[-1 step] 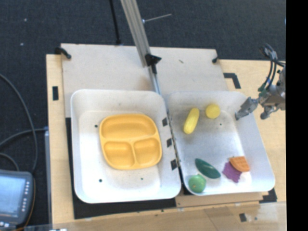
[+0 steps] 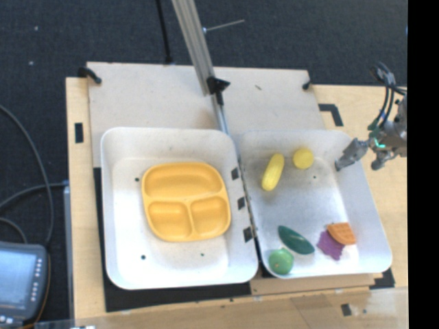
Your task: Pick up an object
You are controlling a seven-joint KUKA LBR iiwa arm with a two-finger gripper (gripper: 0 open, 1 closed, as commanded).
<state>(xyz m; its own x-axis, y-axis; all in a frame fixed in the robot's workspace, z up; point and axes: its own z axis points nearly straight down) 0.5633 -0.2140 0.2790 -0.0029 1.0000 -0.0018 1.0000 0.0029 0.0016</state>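
The right bin (image 2: 357, 204) holds several small objects. A long yellow piece (image 2: 272, 171) and a yellow ball (image 2: 303, 158) lie near its far side. A dark green oval (image 2: 295, 240), a light green round fruit (image 2: 280, 260), a purple piece (image 2: 330, 245) and an orange piece (image 2: 341, 234) sit along its near side. My gripper (image 2: 363, 157) hangs over the bin's far right rim, to the right of the yellow ball. It stands open, its fingers (image 2: 346, 153) spread with nothing between them.
In the left bin (image 2: 116, 184) rests a yellow divided plate (image 2: 185, 201). A slanted metal post (image 2: 195, 40) rises from the seam between the bins at the back. The bare middle of the right bin lies between the two groups of objects.
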